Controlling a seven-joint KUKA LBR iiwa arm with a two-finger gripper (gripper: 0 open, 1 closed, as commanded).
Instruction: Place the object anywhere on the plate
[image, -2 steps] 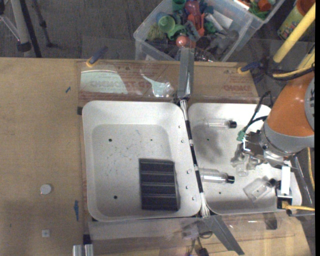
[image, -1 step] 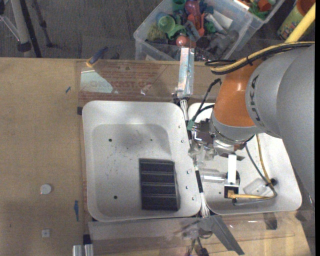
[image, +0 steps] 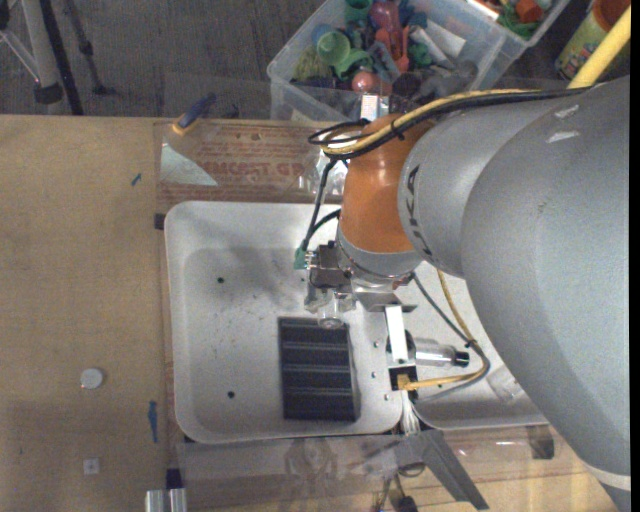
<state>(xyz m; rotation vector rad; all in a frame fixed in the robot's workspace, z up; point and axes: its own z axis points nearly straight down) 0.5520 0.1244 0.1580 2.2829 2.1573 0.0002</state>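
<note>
hand (image: 325, 318): over left bin (image: 200, 300), grip state cannot tell | black ridged block (image: 318, 370): flat near bin's front edge, just below hand, likely the pick target

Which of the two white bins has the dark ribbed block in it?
The left white bin. The dark ribbed block lies near its lower right corner, below the gripper. The right white bin is mostly hidden under the arm.

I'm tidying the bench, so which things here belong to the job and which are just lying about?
Job: arm; white bin; black ribbed block, probably.
Lying about: toy tub; blue-handled tool; grey disc; cardboard.
</note>
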